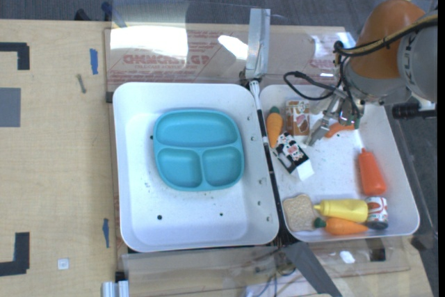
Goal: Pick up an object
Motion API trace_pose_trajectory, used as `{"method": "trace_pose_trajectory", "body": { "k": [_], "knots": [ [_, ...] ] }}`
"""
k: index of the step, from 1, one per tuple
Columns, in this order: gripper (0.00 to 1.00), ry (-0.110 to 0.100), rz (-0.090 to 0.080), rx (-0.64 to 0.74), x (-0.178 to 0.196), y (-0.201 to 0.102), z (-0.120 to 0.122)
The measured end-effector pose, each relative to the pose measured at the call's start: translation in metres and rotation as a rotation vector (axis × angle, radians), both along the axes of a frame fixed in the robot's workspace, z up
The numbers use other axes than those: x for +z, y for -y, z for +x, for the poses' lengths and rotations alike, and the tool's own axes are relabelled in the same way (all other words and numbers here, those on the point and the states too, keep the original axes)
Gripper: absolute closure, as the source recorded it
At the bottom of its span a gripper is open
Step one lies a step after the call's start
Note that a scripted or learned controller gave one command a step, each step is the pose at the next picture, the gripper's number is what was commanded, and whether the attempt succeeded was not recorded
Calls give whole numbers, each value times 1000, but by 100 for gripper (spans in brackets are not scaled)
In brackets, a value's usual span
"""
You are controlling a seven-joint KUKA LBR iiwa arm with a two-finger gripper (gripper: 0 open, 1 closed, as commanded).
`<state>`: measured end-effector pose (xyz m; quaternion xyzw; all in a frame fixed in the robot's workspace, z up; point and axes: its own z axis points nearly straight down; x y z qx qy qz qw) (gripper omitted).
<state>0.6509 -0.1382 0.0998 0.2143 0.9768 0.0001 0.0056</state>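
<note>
My gripper (329, 129) hangs over the upper middle of the right bin (403, 219), below the orange band of the arm (386, 35). A small orange item (341, 128) lies right at its tip; whether it is gripped is unclear. To the gripper's left are a brown carton (299, 116), an orange carrot (274, 126) and a black-and-white cow-print box (292, 150). An orange bottle (372, 172) lies toward the bin's right side. Along the front are a yellow bottle (342, 209), a second carrot (345, 226), a bread slice (299, 212) and a small can (377, 205).
The left bin (132, 115) holds a blue divided plate (199, 149). A clear plastic wall (181, 45) stands behind both bins, with a metal post (258, 42) between them. Black cables (309, 83) loop from the wrist over the right bin's back edge.
</note>
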Motion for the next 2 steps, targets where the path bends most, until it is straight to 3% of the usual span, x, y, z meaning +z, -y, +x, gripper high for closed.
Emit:
{"method": "trace_pose_trajectory", "body": {
  "k": [1,2],
  "knots": [
    [0,-6,-2,-104,-12,-39,-1],
    [0,1,-5,-286,-10,-37,-16]
  ]
}}
